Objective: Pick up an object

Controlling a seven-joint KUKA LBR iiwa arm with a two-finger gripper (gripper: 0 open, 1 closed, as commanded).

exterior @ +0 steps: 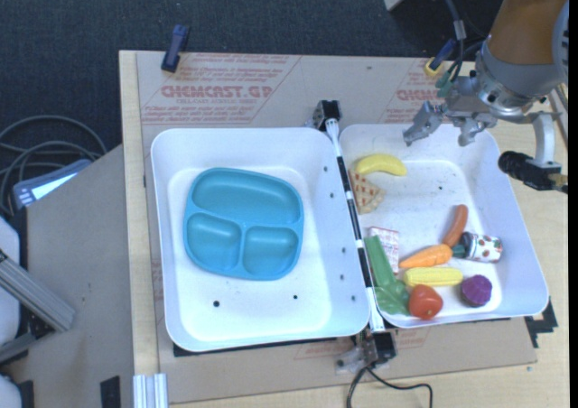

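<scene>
Banana [380, 164], yellow and curved, lying near the far edge of the right bin [506, 185], just beyond a waffle piece [366, 190] by the left wall. Gripper [448, 129] hovering over the far edge of that bin, jaws standing apart, clamping nothing, touching nothing. Crowding the near edge: carrot [425, 257], corn cob [434, 277], tomato [424, 301], purple fruit [476, 289], green pepper [386, 272], sausage [455, 225], small printed bottle [480, 247]. Sitting in the middle of the left bin [172, 217]: blue divided plate [244, 222].
</scene>
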